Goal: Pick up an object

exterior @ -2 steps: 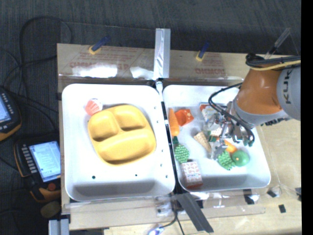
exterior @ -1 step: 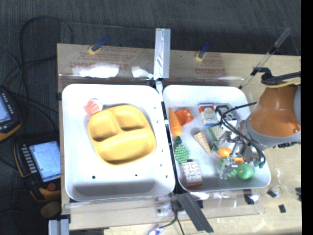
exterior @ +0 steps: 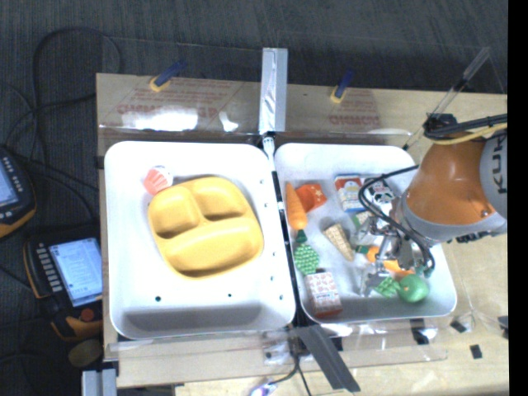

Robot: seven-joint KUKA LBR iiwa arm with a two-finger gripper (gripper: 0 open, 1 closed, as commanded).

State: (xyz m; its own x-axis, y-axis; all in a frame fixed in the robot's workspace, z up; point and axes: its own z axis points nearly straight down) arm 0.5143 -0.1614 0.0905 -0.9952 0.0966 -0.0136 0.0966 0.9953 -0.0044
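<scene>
The two-finger gripper (exterior: 381,264), hanging under the grey arm's orange band (exterior: 445,190), is down inside the right-hand shallow white bin (exterior: 285,165), among a tangle of black cables and small toys near that bin's front right corner. Whether it is clenched, released or grasping anything I cannot tell; the wrist and wiring hide too much of it. Just beside it sits a round green plastic toy (exterior: 412,289), with a bit of orange showing next to it. Further left in the same bin lie an orange plastic carrot (exterior: 294,208), a bumpy green bunch of toy grapes (exterior: 306,257), a tan cone-shaped piece (exterior: 338,240), a small chequered red-and-white box (exterior: 322,288) near the front wall, and a little white carton with a blue picture (exterior: 349,192) toward the back. The left-hand shallow white bin (exterior: 124,304) holds a yellow plastic tray with three compartments (exterior: 206,225), lying tilted, and a small red-and-white item (exterior: 157,177) touching its back left edge.
</scene>
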